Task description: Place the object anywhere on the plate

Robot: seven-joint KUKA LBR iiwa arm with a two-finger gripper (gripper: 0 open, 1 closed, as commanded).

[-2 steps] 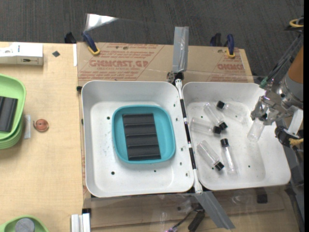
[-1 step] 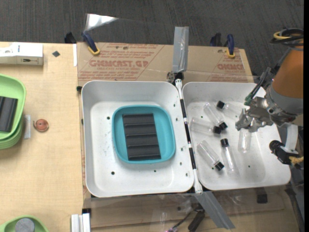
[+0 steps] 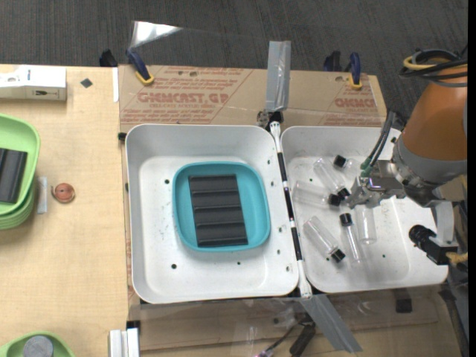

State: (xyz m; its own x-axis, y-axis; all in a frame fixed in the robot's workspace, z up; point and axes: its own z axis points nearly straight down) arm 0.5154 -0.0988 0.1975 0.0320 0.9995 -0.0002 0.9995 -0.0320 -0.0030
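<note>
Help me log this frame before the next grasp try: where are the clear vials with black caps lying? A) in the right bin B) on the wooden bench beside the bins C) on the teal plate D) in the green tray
A: the clear vials lie scattered on the floor of the right bin, where the tool hovers; the teal plate sits in the left bin.

I see the pale wooden counter [image 3: 82,259] carrying two shallow white plastic bins, left [image 3: 145,274] and right [image 3: 394,270], touching side by side on brown printed cardboard [image 3: 193,95]. Stacked green plastic trays [image 3: 22,136] and a small round copper-coloured disc [image 3: 64,193] sit near its left edge.
</note>
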